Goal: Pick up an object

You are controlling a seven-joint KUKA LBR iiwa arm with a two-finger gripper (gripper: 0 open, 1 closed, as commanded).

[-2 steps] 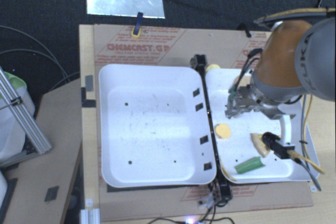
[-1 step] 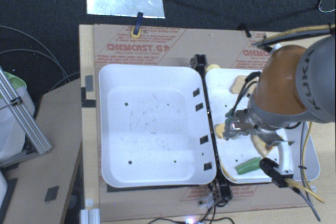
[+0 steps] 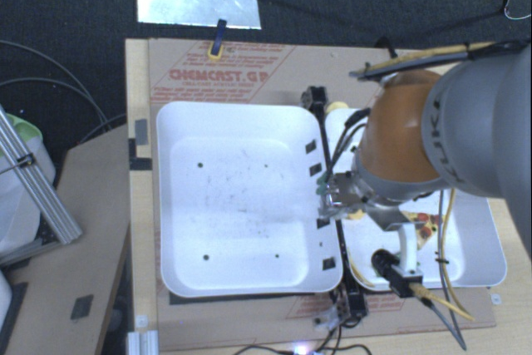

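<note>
Bins: you have two white bins side by side; the left bin (image 3: 237, 195) fills the frame's centre, the right bin (image 3: 478, 249) sits at lower right under the arm.
Objects: you can see small reddish and yellow bits (image 3: 426, 224) in the right bin, too small to name or count.
Gripper: hidden beneath the orange-banded arm (image 3: 416, 141); you cannot tell its state.
Edges: the arm hangs over the divide between the bins.
Tabletop: cardboard sheet (image 3: 220, 71) lies behind the bins, toward the frame's top.
</note>
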